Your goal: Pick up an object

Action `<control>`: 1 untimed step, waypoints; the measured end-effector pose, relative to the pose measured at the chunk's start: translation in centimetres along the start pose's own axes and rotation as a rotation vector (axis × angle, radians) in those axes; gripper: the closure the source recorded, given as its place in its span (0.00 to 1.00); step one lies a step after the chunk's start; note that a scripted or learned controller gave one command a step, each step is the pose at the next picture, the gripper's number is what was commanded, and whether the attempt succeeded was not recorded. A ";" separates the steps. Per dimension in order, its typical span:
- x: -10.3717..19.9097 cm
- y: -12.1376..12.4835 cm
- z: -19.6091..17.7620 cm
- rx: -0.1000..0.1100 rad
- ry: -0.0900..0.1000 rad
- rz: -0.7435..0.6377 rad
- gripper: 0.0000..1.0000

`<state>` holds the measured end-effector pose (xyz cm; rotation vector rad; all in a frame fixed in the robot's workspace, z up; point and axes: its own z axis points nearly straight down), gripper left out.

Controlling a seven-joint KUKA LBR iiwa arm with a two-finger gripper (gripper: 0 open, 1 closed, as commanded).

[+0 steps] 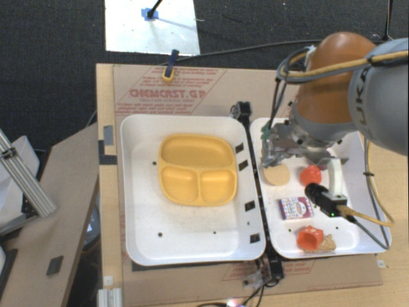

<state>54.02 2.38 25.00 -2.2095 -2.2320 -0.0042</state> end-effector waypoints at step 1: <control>4.8 -1.6 0.5 0.001 0.000 0.001 1.00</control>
